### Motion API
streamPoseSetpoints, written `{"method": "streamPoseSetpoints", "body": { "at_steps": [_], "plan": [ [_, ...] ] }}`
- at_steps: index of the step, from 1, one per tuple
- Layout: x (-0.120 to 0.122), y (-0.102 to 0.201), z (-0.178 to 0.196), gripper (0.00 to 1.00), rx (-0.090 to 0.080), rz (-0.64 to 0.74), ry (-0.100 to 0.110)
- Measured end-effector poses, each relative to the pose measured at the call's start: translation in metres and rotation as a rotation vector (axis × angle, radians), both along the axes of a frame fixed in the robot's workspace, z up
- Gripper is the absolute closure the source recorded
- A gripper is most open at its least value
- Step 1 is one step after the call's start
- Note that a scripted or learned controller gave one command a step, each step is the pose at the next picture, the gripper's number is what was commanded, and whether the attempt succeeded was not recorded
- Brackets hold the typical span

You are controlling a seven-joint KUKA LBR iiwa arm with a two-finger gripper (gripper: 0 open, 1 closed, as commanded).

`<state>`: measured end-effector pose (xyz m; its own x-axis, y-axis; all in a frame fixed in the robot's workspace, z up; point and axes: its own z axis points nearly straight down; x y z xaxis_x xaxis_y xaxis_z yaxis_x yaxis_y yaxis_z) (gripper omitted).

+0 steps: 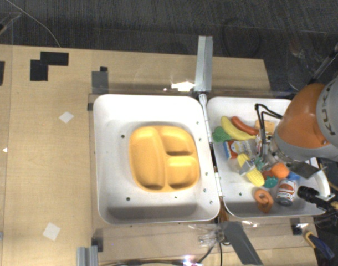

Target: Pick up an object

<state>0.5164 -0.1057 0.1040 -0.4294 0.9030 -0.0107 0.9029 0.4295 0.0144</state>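
Descent step, by the look of it: gripper (261, 158) low in the right bin (235, 201), among toy food beside the corn cob (254, 176). Finger state impossible to tell. Next: close on one item, lift straight up.

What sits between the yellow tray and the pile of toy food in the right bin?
In the camera view, the bins' adjoining rims lie between the yellow tray and the toy food, then bare white bin floor.

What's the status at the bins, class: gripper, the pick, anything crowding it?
Gripper low in the right bin, over the toy pile; grasp unclear. Corn cob just beside it. Banana, can packed close. Yellow tray in left bin.
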Motion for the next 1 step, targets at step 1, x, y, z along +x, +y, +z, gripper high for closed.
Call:
{"method": "streamPoseSetpoints", "body": {
  "at_steps": [1],
  "plan": [
    [0.0245, 0.038, 0.0952, 1.0, 0.006, -0.186, 0.008]
  ]
}}
